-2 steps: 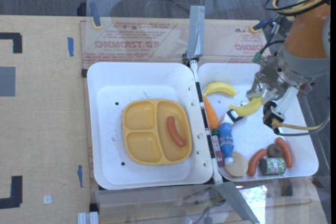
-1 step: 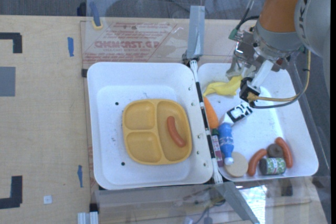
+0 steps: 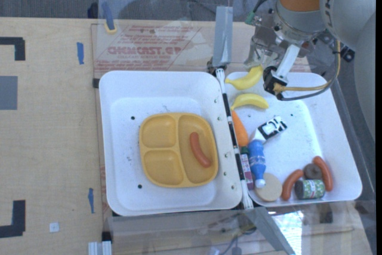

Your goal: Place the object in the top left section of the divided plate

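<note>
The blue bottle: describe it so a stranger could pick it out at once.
Start at the right white bin and follow its left wall, beside the divider between the two bins. About halfway down lies the blue bottle, lengthwise, below the orange carrot and above the round tan disc. It is the one blue thing in that bin, with a white cap end.

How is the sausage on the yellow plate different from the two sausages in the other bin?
The sausage on the plate lies alone in the large right-hand section of the yellow divided plate, in the left bin. The two sausages in the right bin lie on the bin floor near a small can and other toys. The plate sausage runs nearly up-and-down; the bin pair lean toward each other. All three are reddish-orange and alike in shape.
</note>
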`<state>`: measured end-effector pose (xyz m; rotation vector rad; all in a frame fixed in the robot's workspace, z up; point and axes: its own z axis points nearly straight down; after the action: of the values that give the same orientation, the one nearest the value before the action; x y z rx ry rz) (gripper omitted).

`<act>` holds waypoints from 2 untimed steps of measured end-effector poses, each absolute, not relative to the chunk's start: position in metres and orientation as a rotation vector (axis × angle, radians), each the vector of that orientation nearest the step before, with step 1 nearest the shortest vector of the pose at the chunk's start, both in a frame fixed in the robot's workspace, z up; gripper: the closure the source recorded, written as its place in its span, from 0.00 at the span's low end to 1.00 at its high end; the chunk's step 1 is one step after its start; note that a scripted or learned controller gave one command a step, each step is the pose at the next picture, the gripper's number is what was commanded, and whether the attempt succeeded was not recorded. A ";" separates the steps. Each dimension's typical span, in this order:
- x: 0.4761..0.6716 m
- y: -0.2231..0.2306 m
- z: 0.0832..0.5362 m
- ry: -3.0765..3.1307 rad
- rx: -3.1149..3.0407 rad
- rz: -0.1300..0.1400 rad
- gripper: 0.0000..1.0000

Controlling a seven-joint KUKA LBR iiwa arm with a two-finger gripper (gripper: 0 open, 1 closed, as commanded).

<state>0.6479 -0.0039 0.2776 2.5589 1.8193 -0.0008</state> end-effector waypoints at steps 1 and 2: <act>0.565 0.038 0.249 1.911 2.496 -0.004 1.00; 0.597 0.060 0.251 2.037 2.391 0.000 1.00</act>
<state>0.5971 0.0604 0.2514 2.3908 2.0367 0.0005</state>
